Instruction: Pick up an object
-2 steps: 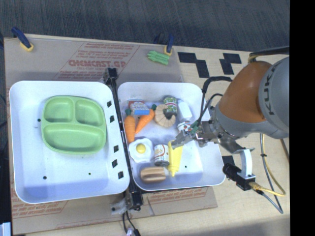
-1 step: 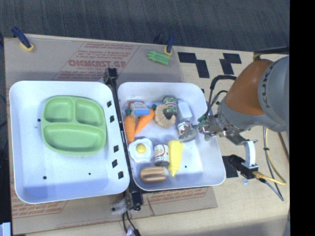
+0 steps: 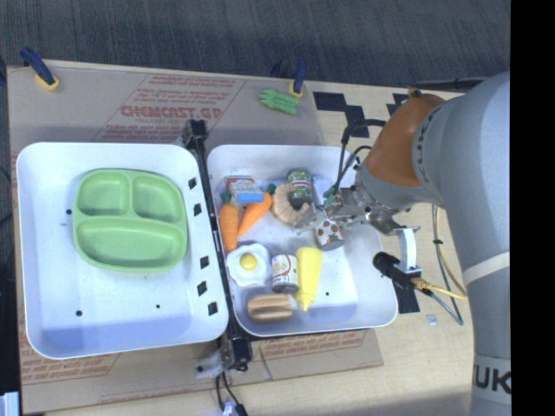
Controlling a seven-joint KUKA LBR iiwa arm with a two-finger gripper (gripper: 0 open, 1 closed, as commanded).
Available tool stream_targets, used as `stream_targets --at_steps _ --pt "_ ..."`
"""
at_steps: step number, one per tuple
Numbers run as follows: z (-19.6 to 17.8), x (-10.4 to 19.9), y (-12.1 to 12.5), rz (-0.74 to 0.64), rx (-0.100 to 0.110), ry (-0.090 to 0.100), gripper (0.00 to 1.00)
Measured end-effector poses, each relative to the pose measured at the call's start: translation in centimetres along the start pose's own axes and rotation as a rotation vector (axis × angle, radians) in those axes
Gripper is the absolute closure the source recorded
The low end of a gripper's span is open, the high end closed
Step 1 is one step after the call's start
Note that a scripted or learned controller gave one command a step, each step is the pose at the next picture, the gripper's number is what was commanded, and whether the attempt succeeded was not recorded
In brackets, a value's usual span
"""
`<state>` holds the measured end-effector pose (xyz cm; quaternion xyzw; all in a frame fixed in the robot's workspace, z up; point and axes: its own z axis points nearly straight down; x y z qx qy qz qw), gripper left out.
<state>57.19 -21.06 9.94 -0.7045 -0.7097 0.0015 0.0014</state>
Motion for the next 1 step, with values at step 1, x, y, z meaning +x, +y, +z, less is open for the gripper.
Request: stream_targets --at_steps 1 --pt "-1.11 -0.02 0.08 -0.003 -0.002 0.0 1.0"
